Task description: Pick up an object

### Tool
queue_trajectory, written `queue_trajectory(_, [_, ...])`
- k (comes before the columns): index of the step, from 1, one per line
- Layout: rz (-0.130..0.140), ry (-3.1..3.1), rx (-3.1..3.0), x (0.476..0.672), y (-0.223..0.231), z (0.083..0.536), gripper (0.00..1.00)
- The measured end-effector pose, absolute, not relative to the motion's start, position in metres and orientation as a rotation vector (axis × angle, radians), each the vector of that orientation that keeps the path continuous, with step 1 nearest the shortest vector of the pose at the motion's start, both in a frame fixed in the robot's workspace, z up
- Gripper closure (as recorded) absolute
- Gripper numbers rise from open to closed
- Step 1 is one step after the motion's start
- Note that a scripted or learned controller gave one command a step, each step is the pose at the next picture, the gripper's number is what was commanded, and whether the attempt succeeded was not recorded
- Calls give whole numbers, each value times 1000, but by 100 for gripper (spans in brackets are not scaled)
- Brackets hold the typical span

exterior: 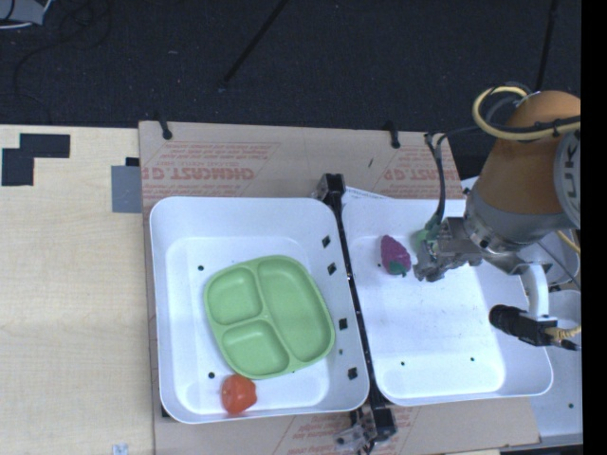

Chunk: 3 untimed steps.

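A small purple object with a bit of green (395,253) lies in the right bin (446,373), near its upper left part. My gripper (429,261) hangs just to the right of it, low over the bin floor, and nothing shows between its fingers. In the left bin (180,245) a green three-compartment plate (270,316) lies flat. A red-orange object (238,393) rests by that bin's front wall, below the plate.
A black divider bar (346,292) runs between the two bins. The arm's grey and orange body (526,178) covers the right bin's upper right corner. Brown cardboard (256,164) lies under the bins.
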<state>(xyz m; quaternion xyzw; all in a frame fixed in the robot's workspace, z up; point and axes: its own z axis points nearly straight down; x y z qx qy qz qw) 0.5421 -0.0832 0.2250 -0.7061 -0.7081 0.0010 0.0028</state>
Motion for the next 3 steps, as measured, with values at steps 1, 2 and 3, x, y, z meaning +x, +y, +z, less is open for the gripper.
queue_trajectory(1, [1,-2224,-2211,534,-22,229,100])
queue_trajectory(2, [4,-2222,-2214,530,29,220,100])
queue_trajectory(3, [1,-2224,-2214,519,79,232,100])
